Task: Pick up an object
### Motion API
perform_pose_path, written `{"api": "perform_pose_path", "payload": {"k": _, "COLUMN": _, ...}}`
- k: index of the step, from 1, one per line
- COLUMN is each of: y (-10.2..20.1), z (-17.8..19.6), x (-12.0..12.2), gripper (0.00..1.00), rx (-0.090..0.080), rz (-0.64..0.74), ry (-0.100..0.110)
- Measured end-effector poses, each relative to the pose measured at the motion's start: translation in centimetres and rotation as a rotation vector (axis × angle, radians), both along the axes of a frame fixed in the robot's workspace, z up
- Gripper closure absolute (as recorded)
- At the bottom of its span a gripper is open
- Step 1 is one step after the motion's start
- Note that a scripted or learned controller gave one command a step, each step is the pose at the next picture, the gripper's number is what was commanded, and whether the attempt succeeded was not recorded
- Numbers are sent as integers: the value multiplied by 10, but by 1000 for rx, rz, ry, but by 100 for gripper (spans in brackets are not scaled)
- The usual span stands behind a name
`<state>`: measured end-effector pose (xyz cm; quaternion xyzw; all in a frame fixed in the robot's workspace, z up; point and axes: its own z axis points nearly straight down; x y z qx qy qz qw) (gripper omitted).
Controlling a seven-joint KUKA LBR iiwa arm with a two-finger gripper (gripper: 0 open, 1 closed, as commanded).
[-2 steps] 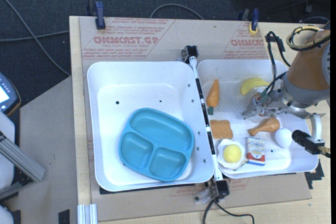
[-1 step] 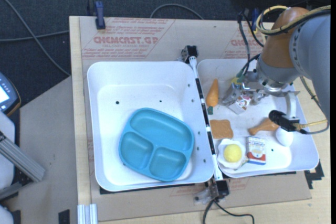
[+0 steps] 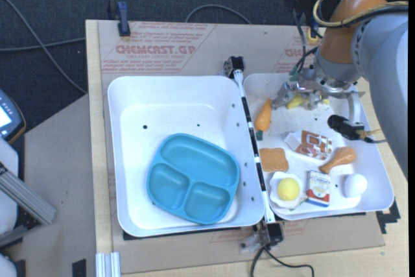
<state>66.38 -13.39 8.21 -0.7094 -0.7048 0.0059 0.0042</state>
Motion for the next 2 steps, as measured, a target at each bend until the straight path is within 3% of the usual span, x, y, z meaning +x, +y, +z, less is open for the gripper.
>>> {"api": "perform_pose_path", "payload": {"k": 2, "y": -78, "z": -1, "x": 1, "gripper": 0, "rx": 22, "rz": 7, "ry": 3}}
